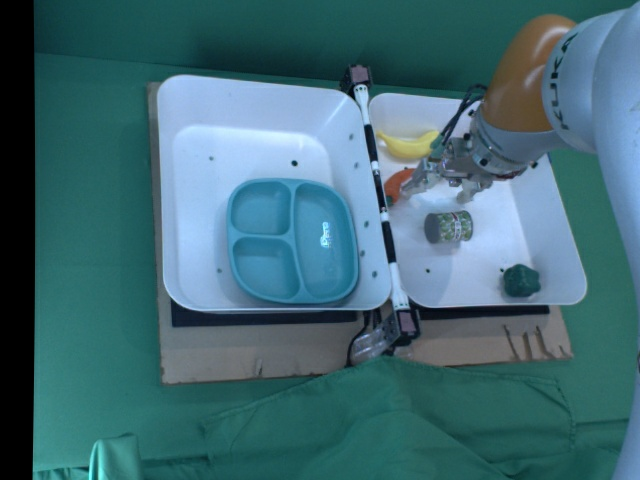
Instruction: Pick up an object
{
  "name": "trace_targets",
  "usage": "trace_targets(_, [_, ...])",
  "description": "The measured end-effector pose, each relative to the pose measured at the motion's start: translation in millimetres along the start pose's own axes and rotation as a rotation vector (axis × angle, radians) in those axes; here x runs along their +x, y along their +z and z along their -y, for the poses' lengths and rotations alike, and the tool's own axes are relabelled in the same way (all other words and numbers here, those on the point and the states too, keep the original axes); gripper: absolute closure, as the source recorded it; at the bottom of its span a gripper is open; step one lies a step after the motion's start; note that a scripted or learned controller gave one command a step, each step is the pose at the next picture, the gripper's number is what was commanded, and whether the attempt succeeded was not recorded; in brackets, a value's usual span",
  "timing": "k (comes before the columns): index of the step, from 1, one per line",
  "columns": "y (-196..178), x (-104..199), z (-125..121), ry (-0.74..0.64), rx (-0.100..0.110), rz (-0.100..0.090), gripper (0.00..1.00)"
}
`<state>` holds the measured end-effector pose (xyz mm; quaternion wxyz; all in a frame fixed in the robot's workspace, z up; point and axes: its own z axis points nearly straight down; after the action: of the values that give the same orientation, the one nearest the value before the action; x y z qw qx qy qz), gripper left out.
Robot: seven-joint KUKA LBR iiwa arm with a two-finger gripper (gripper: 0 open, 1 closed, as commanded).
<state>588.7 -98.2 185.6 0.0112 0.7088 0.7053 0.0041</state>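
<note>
Two shallow white bins side by side on a green-covered bench; the right bin is the landmark; over its upper middle hangs the grey arm's gripper, fingers spread apart with nothing between them; a yellow banana lies in its upper left, just beside the gripper; an orange-red object by its left wall; a small can near its centre, below the gripper; a dark green object in its lower right corner; left of it, the other bin holds a teal divided plate

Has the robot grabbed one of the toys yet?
Not yet. The gripper hovers in the right bin, between the banana, an orange toy and the can, holding nothing visible. The green toy lies untouched. Grabbing and lifting remain.
</note>
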Motion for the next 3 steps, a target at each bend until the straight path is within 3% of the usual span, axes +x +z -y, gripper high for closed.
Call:
trace_targets(1, [-1, 0, 25, -0.002, -0.005, -0.002, 0.0])
trace_targets(2, [2, -36, -17, -0.003, 0.008, -0.008, 0.0])
trace_targets(3, [1, 0, -1, -0.001, 0.002, -0.002, 0.0])
